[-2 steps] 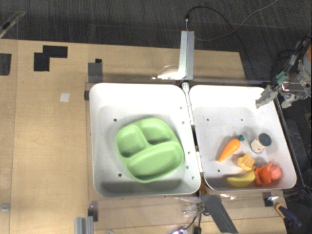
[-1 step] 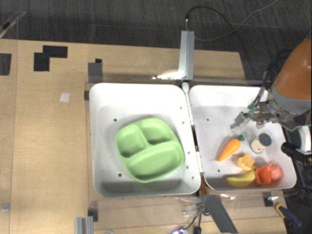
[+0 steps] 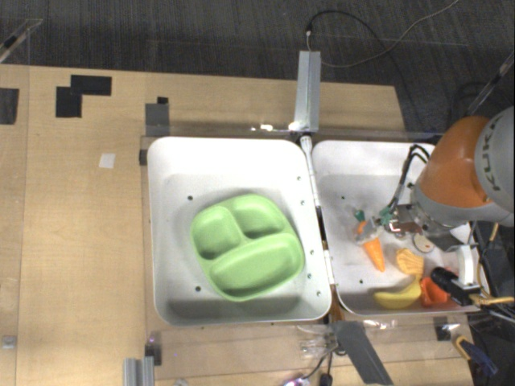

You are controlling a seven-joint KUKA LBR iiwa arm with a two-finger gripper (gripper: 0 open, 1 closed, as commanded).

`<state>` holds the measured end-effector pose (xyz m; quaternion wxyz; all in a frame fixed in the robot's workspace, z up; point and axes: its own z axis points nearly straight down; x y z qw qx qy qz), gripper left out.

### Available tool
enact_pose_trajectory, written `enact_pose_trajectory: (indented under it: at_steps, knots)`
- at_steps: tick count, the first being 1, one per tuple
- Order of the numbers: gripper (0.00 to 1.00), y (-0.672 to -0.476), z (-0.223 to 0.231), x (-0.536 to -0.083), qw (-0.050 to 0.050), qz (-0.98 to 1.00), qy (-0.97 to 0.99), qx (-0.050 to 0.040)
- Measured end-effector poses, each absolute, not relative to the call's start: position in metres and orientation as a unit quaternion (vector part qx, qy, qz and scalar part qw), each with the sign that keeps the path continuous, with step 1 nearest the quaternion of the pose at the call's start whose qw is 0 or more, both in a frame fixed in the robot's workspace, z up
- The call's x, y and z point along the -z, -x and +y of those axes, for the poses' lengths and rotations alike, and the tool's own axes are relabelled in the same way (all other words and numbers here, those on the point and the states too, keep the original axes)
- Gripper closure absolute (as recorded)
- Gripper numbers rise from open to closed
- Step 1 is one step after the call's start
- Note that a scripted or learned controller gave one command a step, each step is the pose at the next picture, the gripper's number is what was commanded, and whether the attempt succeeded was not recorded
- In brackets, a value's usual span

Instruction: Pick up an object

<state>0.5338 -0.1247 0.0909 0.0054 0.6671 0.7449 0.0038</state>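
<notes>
Tool (image 3: 392, 223) hangs over the toy carrot (image 3: 374, 252); its state I cannot tell. Carrot looks light, stiff, slick: pinch mid-body.

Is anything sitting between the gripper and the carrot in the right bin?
Nothing visible does. The gripper sits just above the carrot in the right bin; the banana lies nearer the front wall, off to the side.

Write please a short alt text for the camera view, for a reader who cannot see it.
A grey and orange robot arm reaches into the right white bin, above a toy carrot, a banana and other small items. The left bin holds a green divided plate.
</notes>
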Motion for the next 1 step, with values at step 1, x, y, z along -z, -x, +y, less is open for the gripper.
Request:
enact_pose_trajectory:
  at_steps: [1]
  knots:
    - [0.00, -0.4925, -0.1422, -0.1063, 0.001, 0.754, -0.657, -0.0012]
